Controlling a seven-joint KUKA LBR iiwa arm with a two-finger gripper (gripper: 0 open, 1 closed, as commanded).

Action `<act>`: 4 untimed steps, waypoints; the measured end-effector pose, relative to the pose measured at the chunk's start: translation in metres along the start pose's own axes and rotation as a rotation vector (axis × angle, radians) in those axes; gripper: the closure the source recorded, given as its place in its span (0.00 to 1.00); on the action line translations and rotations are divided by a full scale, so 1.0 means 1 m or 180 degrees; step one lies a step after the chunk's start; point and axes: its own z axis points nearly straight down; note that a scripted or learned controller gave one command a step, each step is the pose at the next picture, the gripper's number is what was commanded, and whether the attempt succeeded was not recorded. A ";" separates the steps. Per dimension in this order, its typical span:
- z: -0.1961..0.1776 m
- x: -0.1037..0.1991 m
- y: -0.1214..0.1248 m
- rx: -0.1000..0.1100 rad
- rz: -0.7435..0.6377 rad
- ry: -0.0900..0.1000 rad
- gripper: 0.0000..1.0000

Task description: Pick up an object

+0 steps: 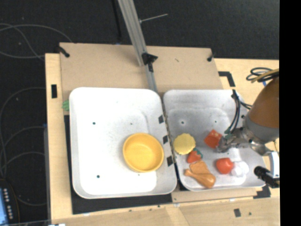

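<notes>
Claw (225, 142) sits low in the right bin (197, 102), at the right of the frame, its tip just beside a small red-orange piece (213, 138). Whether the claw is open or closed I cannot tell; the wrist hides that, and contact with the piece is likewise unclear.

Nearby in the same bin: yellow round lid-like item (184, 143), red piece with green (194, 156), orange carrot-shaped item (202, 173), red item (224, 165) beside something white (239, 169). Yellow bowl (143, 152) is in the left bin (94, 107).

Risks: items are crowded, so the claw could nudge the target away or catch a neighbour. A small rounded piece may slip on lift.
</notes>
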 end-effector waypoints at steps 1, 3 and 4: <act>-0.044 0.001 -0.002 -0.0004 -0.0024 0.0000 1.00; -0.150 -0.008 0.002 -0.0006 -0.0033 -0.0003 1.00; -0.138 0.045 0.012 0.0009 -0.0039 0.0004 1.00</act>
